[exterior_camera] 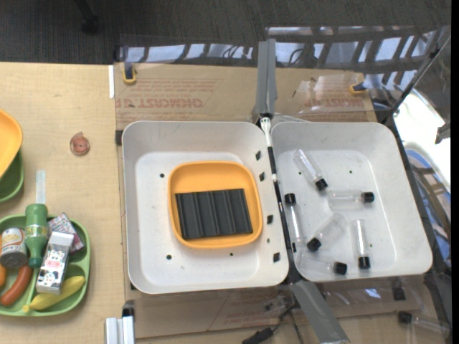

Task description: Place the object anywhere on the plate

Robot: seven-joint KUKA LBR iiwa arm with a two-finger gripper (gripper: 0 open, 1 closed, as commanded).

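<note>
Gripper jaws: cannot tell how far open, nor whether anything is being held.

Two white bins are sitting side by side on brown cardboard [179, 95]. The left bin [147, 221] is holding one yellow-orange plate [215, 174], lying flat near the bin's middle. One dark grey ribbed slab [215, 213] is lying flat on the plate and covering most of its centre, with the plate's rim showing all round it.

The right bin [401, 221] is holding six clear tubes with black caps, all lying on their sides and all apart from the plate:
- tube one [308, 167], slanting, in the upper left of the bin
- tube two [348, 198], lying crosswise, cap at its right end
- tube three [292, 217], lying along the bin's left wall, cap at its far end
- tube four [326, 231], slanting, cap at its lower left end
- tube five [361, 239], pointing toward the near wall, cap at its near end
- tube six [337, 268], close to the near wall, its body hard to make out; just beside tube five's cap

Off to the left, a wooden table [64, 99] is carrying one green tray [75, 292] of toy food, one small pink round piece [80, 145], and one orange bowl [7, 145] at the picture's edge.
</note>
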